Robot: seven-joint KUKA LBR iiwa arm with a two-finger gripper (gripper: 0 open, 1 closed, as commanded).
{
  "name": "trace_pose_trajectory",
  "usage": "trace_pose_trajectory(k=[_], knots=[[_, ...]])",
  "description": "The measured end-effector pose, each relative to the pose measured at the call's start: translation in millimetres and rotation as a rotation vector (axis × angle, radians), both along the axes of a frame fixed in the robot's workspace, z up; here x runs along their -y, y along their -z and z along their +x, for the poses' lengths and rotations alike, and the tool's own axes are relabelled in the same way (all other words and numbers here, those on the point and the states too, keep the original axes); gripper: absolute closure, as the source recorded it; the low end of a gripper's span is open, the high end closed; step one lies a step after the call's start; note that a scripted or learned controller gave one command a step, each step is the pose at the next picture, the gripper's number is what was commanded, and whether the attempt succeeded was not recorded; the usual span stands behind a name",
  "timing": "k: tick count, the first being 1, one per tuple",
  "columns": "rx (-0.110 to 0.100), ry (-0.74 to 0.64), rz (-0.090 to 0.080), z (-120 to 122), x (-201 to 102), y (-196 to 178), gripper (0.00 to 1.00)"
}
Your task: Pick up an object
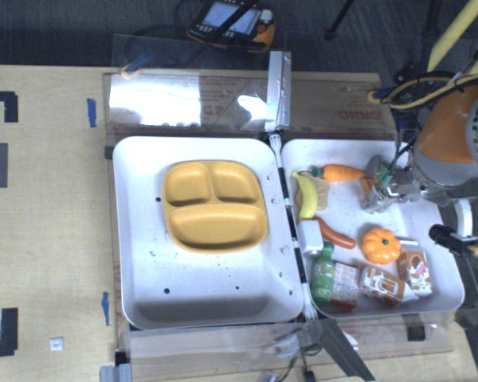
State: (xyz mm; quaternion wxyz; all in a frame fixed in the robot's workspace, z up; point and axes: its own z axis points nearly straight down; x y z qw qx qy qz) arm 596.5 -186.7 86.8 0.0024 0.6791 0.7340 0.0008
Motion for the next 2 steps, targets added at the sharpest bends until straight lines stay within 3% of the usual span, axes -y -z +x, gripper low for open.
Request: trace_pose_trajectory(k=[1,2], knots=[[-0.002,0.0,0.001,-1,0,1,0.0],[-0.047,-0.102,0.021,64,20,0,0.0]])
